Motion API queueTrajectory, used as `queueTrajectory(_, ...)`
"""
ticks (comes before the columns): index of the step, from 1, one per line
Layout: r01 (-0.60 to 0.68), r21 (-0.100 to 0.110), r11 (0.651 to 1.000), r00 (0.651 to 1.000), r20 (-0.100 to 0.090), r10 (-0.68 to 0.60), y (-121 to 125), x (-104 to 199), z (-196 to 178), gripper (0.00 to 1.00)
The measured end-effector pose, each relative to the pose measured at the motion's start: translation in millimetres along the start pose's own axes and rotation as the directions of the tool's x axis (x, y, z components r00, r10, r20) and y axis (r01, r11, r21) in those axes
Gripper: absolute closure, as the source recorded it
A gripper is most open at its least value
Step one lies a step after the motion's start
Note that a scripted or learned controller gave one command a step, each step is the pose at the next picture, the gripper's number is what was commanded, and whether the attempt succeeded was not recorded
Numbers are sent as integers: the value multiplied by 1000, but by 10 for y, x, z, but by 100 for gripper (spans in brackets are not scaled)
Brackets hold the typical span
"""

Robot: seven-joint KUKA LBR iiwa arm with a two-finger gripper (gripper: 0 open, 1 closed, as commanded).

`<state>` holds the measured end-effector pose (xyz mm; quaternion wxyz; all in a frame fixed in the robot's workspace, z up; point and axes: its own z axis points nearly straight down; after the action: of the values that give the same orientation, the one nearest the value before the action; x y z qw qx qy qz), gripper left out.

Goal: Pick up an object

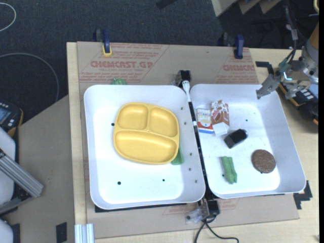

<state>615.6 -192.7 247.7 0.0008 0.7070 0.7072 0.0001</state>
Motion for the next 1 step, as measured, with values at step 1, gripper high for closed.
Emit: queueTrajectory(1, 3, 12, 1000, 1000, -6, -3, -74, 510, 1224, 0)
